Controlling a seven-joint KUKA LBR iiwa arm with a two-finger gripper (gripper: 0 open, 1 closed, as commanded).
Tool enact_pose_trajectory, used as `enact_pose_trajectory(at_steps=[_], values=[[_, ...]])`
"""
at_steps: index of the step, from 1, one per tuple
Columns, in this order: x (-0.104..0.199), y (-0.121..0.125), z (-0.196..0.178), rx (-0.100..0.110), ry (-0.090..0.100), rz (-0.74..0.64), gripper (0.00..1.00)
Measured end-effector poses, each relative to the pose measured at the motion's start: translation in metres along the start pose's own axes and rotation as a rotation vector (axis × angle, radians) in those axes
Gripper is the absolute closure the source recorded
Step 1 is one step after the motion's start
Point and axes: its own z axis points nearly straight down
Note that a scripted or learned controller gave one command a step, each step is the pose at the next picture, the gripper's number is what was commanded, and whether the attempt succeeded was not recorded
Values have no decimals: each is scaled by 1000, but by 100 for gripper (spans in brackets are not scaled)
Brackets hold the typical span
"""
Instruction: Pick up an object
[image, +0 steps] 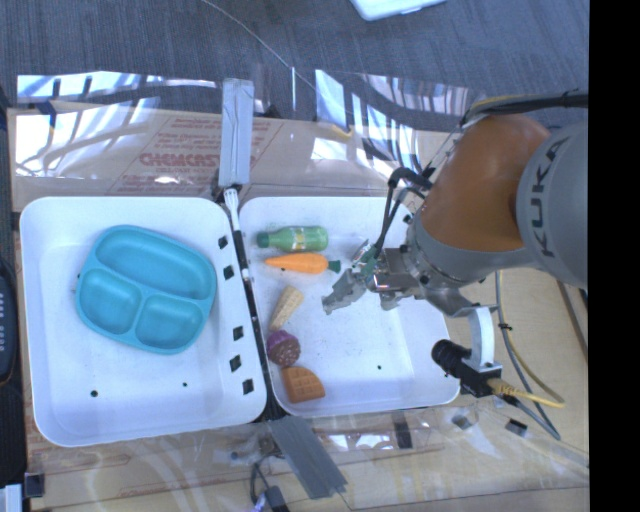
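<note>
One tool (340, 292) hangs over the middle of the right bin (400, 375), reaching in from three o'clock under the grey and orange arm (490, 200), and you cannot tell from this slanted view whether it is apart or together, so treat the grasp as not yet made. Nothing shows caught in it. To do this step well, settle on one target before you descend, line the tool across the narrow width of the piece, and come down straight so you do not nudge its neighbours. The toy carrot (297, 264) lies nearest, just at ten o'clock from the tool tip, lengthwise left to right. The green bottle (292, 238) lies beyond it at eleven o'clock, close alongside the carrot, so a sloppy approach could push one into the other. The cone (286, 306) sits near at eight o'clock, with the dark red piece (284, 348) and the orange-brown block (302, 384) further off at seven o'clock. Well apart at nine o'clock, the left bin (50, 330) holds a blue divided tray (146, 288).
</note>
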Motion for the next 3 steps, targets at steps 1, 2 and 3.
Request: enact_pose_trajectory(at_steps=[1,2,3], values=[[2,-12,134,5,2,0,0],[-11,108,172,1,1,2,0],[-11,109,161,1,1,-2,100]])
